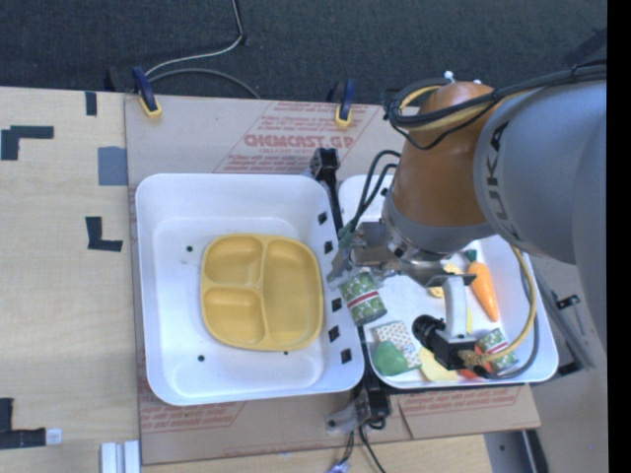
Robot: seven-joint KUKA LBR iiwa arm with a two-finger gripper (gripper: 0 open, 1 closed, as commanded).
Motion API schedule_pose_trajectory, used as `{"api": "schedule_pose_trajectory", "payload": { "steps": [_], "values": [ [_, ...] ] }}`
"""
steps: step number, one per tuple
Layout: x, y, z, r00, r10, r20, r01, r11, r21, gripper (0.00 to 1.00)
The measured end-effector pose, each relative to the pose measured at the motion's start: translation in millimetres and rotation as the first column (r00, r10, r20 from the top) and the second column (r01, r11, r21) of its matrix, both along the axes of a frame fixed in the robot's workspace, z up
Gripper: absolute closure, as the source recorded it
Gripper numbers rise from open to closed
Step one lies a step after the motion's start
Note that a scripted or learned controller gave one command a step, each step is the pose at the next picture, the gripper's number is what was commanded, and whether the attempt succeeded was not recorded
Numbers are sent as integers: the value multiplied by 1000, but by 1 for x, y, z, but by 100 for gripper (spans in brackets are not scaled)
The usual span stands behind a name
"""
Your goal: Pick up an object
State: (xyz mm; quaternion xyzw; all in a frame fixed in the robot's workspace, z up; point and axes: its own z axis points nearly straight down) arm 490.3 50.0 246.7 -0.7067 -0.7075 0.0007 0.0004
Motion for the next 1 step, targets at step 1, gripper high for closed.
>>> {"api": "schedule_pose_trajectory", "payload": {
  "steps": [1],
  "values": [
    [36, 60, -22, 1000, 1, -1, -1, 1000, 0, 100]
  ]
}}
